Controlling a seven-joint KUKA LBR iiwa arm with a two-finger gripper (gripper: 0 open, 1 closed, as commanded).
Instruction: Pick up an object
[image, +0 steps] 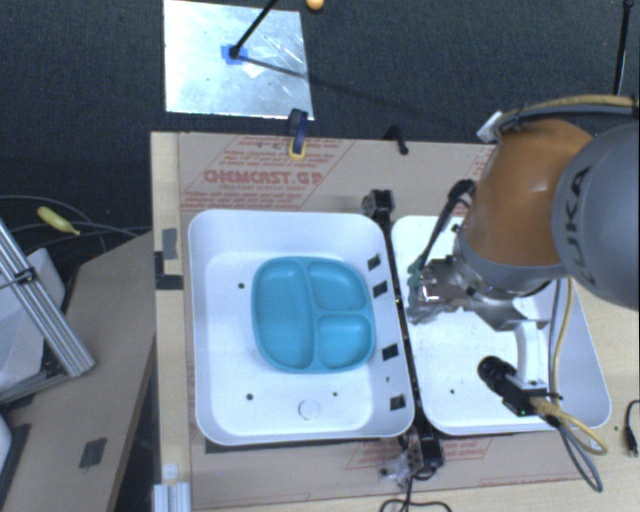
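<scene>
A blue divided plate with three compartments lies flat in the middle of the left white bin. My gripper hangs over the left side of the right white bin, close to the divider between the bins. The bulky grey and orange wrist covers most of it from above. The plate is well to the gripper's left and apart from it. Nothing shows held at the gripper.
A black connector with yellow cable hangs from the arm over the right bin's floor. Black clips line the divider between the bins. A cardboard sheet lies under the bins, and a shiny foil panel sits behind.
</scene>
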